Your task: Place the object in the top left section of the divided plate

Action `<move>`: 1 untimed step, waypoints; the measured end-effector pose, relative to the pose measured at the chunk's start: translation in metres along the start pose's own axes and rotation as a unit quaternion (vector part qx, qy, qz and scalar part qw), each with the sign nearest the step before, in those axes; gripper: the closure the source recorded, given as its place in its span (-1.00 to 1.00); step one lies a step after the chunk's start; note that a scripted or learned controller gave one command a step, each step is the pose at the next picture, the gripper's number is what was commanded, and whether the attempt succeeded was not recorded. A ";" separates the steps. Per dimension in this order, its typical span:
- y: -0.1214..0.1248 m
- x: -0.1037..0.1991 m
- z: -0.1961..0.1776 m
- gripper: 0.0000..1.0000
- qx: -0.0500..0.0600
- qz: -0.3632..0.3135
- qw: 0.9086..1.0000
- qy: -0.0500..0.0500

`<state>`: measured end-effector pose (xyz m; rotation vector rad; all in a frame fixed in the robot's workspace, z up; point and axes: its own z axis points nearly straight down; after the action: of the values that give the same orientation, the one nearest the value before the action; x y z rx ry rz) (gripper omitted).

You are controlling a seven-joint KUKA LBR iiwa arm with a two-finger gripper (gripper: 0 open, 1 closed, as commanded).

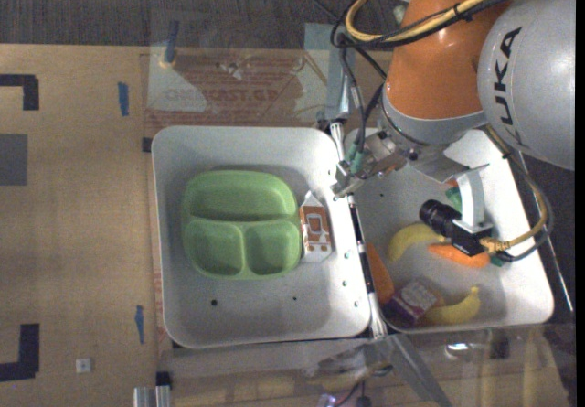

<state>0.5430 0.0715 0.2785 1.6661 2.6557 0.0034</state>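
We're barely started here: the green divided plate (242, 236) is bare, a small orange-and-white packet (315, 230) lies just beside its right rim, and the gripper (352, 175) hovers nearby; can't tell its state.

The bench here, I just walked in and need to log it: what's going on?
A grey and orange arm reaches in over the right bin, which holds two bananas, a carrot and a small box. Its end effector hangs near the wall between the bins. In the left bin, a green divided plate has nothing in its sections. A small orange-and-white packet lies beside the plate's right edge. Nothing has been placed yet.
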 end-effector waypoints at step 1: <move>-0.023 0.042 0.021 1.00 0.003 -0.031 1.000 0.003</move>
<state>0.5041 0.0990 0.2577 1.5864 2.7133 -0.0016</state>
